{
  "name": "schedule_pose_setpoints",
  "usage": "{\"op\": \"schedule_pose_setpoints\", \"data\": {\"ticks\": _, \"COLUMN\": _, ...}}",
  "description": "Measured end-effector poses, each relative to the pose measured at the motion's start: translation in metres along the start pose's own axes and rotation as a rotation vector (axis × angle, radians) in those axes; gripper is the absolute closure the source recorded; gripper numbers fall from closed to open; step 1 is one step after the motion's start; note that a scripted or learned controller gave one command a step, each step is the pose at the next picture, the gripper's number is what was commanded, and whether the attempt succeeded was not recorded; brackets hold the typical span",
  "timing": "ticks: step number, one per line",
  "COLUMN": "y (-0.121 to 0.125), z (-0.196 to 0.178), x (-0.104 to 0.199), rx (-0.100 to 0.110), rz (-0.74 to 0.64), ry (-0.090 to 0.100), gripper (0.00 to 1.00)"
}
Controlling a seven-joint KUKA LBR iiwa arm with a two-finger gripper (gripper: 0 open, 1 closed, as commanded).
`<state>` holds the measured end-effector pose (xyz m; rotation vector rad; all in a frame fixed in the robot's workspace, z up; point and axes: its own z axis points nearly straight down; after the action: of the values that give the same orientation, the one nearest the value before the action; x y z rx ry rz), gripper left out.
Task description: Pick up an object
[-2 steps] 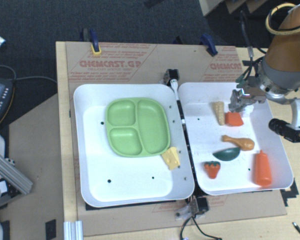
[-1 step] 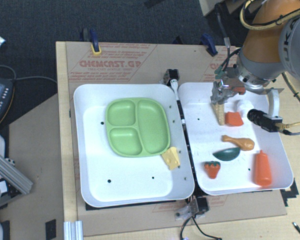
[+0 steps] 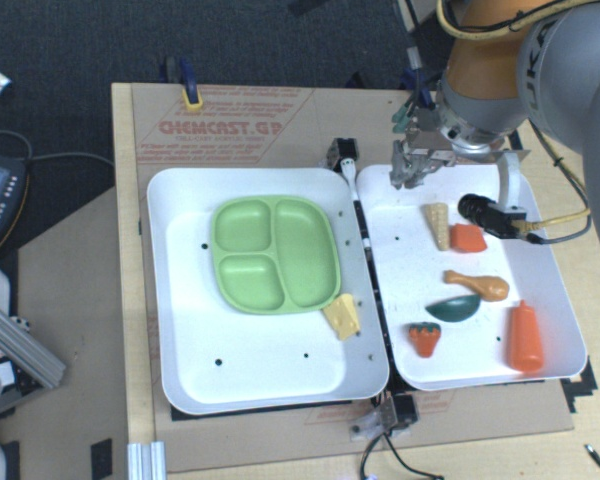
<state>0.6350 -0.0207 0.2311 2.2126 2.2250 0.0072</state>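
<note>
My gripper (image 3: 410,171) hangs over the far left corner of the right bin (image 3: 555,298), with nothing seen in it. In that bin lie a tan cone (image 3: 437,225), an orange-red block (image 3: 467,238), a brown drumstick (image 3: 477,285), a dark green pod (image 3: 452,309), a small red strawberry (image 3: 425,339) and an orange bottle (image 3: 525,337). The cone is the nearest of these, a little below and to the right of the gripper.
The left bin (image 3: 180,308) holds a green divided plate (image 3: 275,254) and a yellow cheese wedge (image 3: 343,316) at the plate's near right corner. The ridge where the two bins meet (image 3: 368,268) runs just left of the gripper.
</note>
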Motion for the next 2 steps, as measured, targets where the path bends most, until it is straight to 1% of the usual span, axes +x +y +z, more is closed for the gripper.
{"op": "schedule_pose_setpoints", "data": {"ticks": 1, "y": 0.009, "z": 0.002, "x": 0.056, "rx": 0.002, "rz": -0.001, "ry": 0.001, "gripper": 1.00}}
{"op": "schedule_pose_setpoints", "data": {"ticks": 2, "y": 0.022, "z": 0.015, "x": 0.047, "rx": 0.003, "rz": 0.005, "ry": -0.002, "gripper": 1.00}}
